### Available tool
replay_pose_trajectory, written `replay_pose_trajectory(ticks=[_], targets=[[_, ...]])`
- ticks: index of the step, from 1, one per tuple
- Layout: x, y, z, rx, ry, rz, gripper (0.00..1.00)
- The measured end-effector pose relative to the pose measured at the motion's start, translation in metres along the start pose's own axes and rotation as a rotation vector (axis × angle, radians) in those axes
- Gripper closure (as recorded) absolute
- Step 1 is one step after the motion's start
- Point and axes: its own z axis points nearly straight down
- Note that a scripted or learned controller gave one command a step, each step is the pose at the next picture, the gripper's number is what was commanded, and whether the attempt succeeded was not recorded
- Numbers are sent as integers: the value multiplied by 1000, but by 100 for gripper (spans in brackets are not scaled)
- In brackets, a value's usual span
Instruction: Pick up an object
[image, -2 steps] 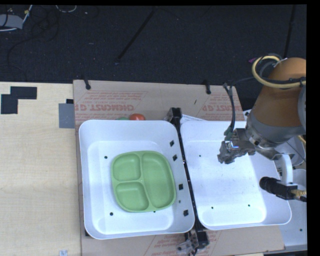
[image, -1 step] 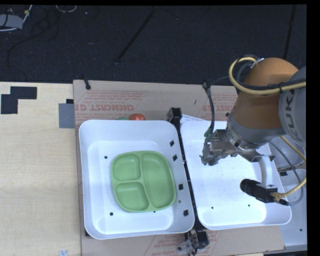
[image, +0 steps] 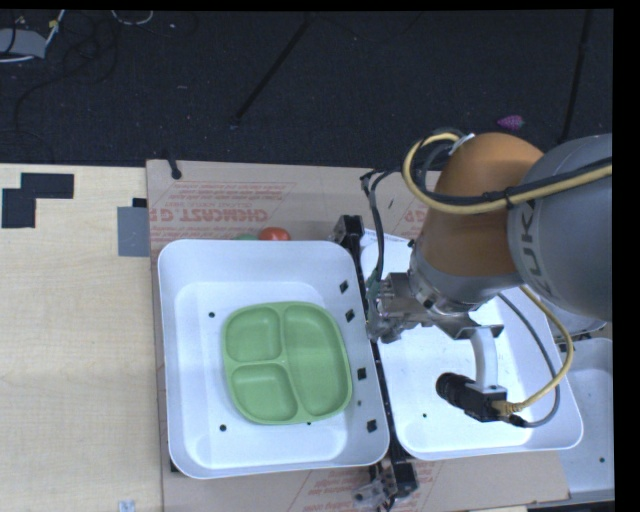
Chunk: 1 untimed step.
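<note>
A green divided plate (image: 287, 361) lies flat in the left white bin (image: 190, 300). The arm's grey and orange wrist (image: 480, 225) hangs over the right white bin (image: 560, 425). My gripper (image: 385, 318) points down at that bin's left wall, close to the divider between the bins. The wrist hides most of the gripper and whatever lies under it. I see nothing between its fingers.
A small red-orange thing (image: 274, 235) sits on the cardboard just behind the left bin's far rim. A black plug (image: 472, 395) on a yellow cable hangs from the arm over the right bin's floor. Black clips (image: 349, 232) join the two bins.
</note>
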Motion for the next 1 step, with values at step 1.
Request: replay_pose_trajectory(ticks=[1], targets=[[51,7,1,-2,0,-1,100]])
